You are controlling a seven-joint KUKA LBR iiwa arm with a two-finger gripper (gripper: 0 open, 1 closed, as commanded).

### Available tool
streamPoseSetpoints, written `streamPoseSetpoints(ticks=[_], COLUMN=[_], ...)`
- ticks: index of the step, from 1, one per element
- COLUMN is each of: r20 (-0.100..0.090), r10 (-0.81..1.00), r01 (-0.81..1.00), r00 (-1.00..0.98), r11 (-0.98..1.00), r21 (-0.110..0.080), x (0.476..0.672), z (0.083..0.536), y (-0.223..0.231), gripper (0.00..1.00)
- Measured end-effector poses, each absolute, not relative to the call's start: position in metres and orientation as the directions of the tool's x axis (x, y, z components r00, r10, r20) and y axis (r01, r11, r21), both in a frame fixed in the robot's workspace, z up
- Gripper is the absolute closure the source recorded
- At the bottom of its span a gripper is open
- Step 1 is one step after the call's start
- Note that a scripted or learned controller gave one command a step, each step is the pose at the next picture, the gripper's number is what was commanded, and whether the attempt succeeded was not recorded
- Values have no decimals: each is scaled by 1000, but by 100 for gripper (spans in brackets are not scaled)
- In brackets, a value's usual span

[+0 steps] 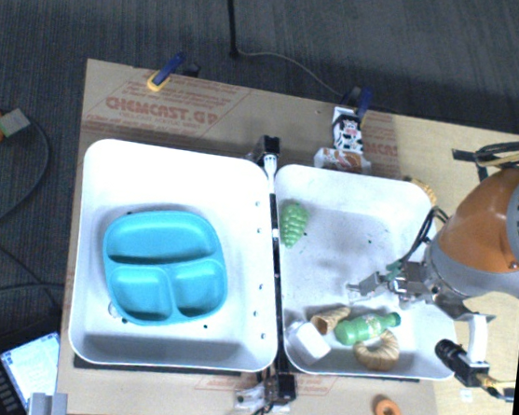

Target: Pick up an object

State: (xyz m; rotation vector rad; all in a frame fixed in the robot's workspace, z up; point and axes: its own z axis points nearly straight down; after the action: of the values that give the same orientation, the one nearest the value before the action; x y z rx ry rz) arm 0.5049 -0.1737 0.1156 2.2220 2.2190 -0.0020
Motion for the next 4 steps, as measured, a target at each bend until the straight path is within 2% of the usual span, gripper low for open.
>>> streamPoseSetpoints(ticks=[1,2,3,4], r20=[0,-1,0,-2], r10=[1000,1000,1000,1000], r01=[1000,1000,1000,1000], r00=[1,1,1,-1], r11=[-1,-1,-1,1], r21=[-1,-1,-1,3], x=[505,483,484,581], z=[115,111,120,202], y=[-173,-198,-197,-186], gripper=[0,0,100,100])
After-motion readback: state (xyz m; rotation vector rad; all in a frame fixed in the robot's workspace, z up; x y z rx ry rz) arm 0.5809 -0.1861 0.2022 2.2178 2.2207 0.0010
